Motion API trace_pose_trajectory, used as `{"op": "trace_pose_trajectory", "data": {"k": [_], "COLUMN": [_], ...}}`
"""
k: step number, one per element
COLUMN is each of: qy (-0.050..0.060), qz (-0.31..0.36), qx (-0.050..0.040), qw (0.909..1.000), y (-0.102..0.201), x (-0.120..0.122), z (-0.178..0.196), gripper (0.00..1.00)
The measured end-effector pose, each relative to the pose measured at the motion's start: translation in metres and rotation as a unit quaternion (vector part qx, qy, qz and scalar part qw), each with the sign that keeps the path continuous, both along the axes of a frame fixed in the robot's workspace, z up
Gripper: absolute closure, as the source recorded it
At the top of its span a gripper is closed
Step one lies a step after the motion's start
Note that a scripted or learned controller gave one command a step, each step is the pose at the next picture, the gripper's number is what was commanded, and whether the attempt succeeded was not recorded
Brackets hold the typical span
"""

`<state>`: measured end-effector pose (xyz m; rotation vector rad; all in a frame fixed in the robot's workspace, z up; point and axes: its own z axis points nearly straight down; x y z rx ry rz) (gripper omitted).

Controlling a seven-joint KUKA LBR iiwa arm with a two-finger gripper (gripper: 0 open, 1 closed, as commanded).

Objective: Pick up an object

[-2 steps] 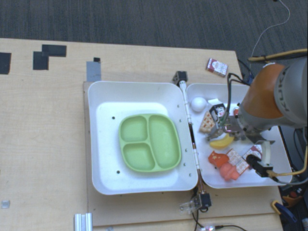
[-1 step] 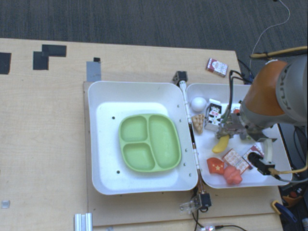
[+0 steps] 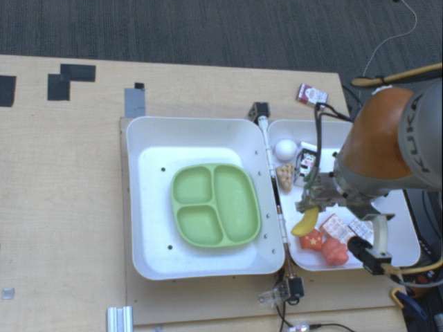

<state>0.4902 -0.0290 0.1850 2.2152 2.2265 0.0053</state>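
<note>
Banana (image 3: 305, 222) in right bin (image 3: 408, 247), arm (image 3: 381, 147) bent low above it, fingers' (image 3: 313, 198) state unclear

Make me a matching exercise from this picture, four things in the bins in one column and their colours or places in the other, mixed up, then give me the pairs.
Things:
1. divided plate
2. ball
3. banana
4. strawberry

Descriptions:
A. yellow, beside the divider between the bins
B. red, near the right bin's front edge
C. green, in the middle of the left bin
D. white, near the back of the right bin

Pairs: 1-C, 2-D, 3-A, 4-B
</note>
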Motion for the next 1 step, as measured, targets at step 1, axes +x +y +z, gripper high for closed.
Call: {"op": "trace_pose_trajectory", "data": {"k": [1], "qy": [0.000], "qz": [0.000], "qx": [-0.0004], "qw": [1.0000], "y": [0.0304], "x": [-0.0026], "z": [0.0112], "gripper": [1.00]}}
